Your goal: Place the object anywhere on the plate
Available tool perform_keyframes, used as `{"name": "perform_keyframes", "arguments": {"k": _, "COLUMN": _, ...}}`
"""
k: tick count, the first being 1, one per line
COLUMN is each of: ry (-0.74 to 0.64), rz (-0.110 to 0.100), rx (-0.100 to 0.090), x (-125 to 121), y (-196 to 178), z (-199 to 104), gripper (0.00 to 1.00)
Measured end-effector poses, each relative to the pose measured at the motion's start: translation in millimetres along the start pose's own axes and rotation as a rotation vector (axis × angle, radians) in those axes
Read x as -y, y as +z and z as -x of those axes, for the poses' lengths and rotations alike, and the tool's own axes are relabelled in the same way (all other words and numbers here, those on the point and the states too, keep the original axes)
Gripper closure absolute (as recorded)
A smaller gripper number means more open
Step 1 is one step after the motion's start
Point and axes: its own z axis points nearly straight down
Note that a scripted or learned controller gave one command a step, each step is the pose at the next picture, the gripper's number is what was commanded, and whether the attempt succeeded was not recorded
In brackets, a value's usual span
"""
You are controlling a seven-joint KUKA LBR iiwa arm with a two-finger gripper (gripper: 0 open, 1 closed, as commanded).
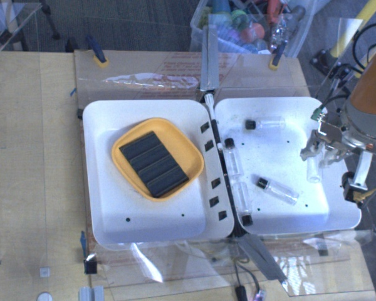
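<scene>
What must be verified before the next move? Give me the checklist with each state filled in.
1. Square yellow plate sits flat in the left white bin: ok.
2. Room on the plate: not ok for the middle, a black ribbed rectangular block covers it; only the rim is bare.
3. Objects to pick: clear plastic vials with black caps lie in the right white bin: ok.
4. End effector over the right bin's right edge: ok.
5. End effector fingers open or shut: cannot tell.
6. A vial held: cannot tell; something clear hangs below it.
</scene>
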Motion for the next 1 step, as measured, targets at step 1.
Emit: {"name": "perform_keyframes", "arguments": {"k": 1, "ry": 0.0, "rz": 0.0, "rx": 0.0, "x": 0.0, "y": 0.0, "z": 0.1, "gripper": 0.0}}
